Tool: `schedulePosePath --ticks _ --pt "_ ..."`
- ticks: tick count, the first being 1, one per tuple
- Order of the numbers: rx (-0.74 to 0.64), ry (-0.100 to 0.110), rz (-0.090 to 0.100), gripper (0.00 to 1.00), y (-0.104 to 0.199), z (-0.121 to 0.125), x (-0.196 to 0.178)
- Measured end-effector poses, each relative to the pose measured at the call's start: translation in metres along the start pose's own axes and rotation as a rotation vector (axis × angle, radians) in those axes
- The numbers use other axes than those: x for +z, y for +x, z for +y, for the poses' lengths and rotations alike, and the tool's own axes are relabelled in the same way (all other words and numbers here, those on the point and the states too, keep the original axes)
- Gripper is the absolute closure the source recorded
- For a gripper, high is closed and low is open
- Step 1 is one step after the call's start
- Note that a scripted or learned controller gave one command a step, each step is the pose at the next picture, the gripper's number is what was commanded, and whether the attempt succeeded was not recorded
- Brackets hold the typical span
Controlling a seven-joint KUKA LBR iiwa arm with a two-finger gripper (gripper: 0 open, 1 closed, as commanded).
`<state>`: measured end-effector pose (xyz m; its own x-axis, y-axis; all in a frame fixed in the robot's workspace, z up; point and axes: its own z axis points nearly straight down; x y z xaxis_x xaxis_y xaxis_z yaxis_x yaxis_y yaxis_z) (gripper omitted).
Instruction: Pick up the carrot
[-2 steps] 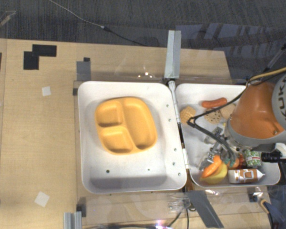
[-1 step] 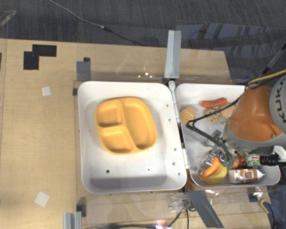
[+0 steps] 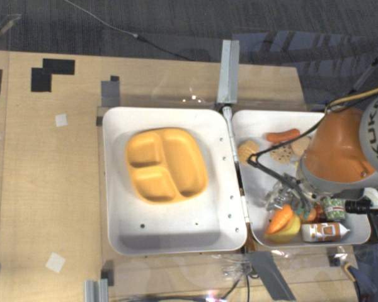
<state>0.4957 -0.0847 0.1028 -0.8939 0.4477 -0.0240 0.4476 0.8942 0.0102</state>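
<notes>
The carrot (image 3: 280, 219) is a small orange cone lying near the front edge of the right bin (image 3: 258, 187), resting against a yellow fruit-like piece (image 3: 291, 229). My gripper (image 3: 283, 197) hangs just above and behind the carrot, its metal tip close to the carrot's upper end. The arm's orange band (image 3: 337, 150) covers much of the bin's right side. Whether the gripper touches the carrot I cannot make out.
A hot dog sausage (image 3: 282, 136), a round cracker (image 3: 247, 148) and a speckled bread slice (image 3: 285, 153) lie at the back of the right bin. A white bottle (image 3: 324, 232) and a small can (image 3: 333, 207) crowd the front right. The left bin (image 3: 120, 225) holds a yellow divided plate (image 3: 167, 165).
</notes>
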Motion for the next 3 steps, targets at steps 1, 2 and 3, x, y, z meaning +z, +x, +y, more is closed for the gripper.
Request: schedulePosePath --ticks 1,2,3 --pt "-0.006 -0.003 -0.008 1.00 -0.003 0.002 -0.011" --pt "-0.566 0.001 0.011 1.00 -0.016 0.005 0.012" --pt "-0.566 0.000 0.002 0.00 -0.018 0.006 0.012"
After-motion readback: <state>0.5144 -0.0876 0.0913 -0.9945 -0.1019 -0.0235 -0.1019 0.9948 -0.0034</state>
